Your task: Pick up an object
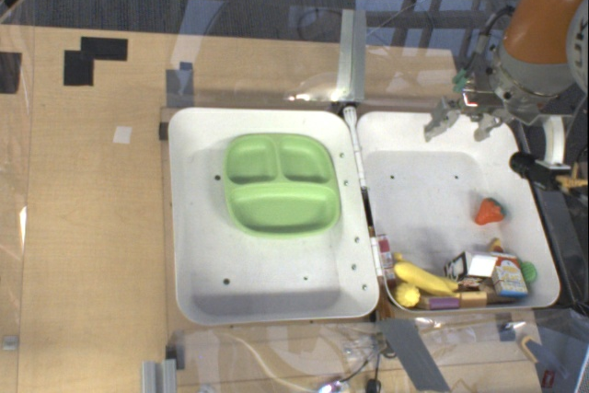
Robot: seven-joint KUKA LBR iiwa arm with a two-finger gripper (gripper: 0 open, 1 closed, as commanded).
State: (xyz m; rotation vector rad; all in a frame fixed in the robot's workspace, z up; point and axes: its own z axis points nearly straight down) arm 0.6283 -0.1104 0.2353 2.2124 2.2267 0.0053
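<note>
1. You find the gripper [463,121] high over the far edge of the right bin [414,189], with its two fingers spread apart and nothing between them. Judged from that, no grasp has begun.

2. Your candidates all lie in the right bin, crowded along its near wall: a banana [421,278], a small yellow round fruit [408,294] touching the banana's left end, a little carton [497,276] just to the right, and a green piece [526,271] at the carton's far end.

3. An orange-red toy fruit [489,212] sits alone near the right wall, well apart from the pile. It probably makes the easiest pick, since the fingers can close around it without nudging neighbours.

4. The pile looks harder: its items press against the bin wall and each other, so the fingers have little room to slide down either side.

5. The left bin [198,271] holds a green divided plate [280,183], lying flat in the middle. It looks too wide and shallow to pinch easily.

6. The gripper is well apart from every object, so expect a move toward you and down before any closing.
</note>
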